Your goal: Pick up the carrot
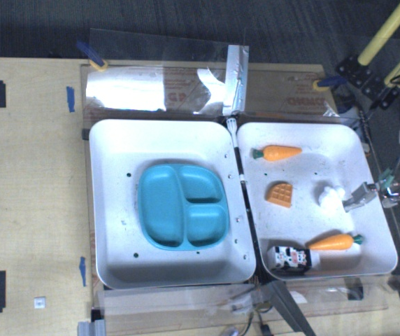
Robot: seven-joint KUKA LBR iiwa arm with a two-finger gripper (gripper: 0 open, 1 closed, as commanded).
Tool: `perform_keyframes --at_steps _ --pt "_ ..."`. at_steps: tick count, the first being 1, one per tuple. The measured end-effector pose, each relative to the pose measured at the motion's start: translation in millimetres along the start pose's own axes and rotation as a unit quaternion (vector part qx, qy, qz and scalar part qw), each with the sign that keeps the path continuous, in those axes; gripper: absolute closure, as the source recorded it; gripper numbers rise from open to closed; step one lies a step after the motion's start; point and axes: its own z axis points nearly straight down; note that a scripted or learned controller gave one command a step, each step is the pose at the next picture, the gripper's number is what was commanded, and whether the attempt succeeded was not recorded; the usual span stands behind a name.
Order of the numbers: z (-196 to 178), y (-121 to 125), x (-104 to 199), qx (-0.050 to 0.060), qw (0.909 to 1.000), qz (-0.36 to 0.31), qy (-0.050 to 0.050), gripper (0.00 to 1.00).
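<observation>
Over the bench now, two white bins side by side. In the left bin, a blue divided plate lying flat in the middle. In the right bin, two candidates. Far carrot lying near the far wall, green end pointing left. Near carrot down by the near right corner, green end pointing right. Between them, a small waffle piece and, to its right, a white lump. At the near wall, a black-and-white bottle on its side, just left of the near carrot. Gripper coming in at the bin's right rim, just beside the white lump, apart from both carrots. Spread or pressed together? Cannot tell from up here, too small and blurred. Nothing seen in its grasp.
</observation>
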Motion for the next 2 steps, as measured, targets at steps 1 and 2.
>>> perform_keyframes --at_steps 1,2 --pt "137 1 26 0.000 0.9969 0.078 0.001 0.00" --pt "102 3 72 0.002 0.9994 0.033 0.002 0.00"
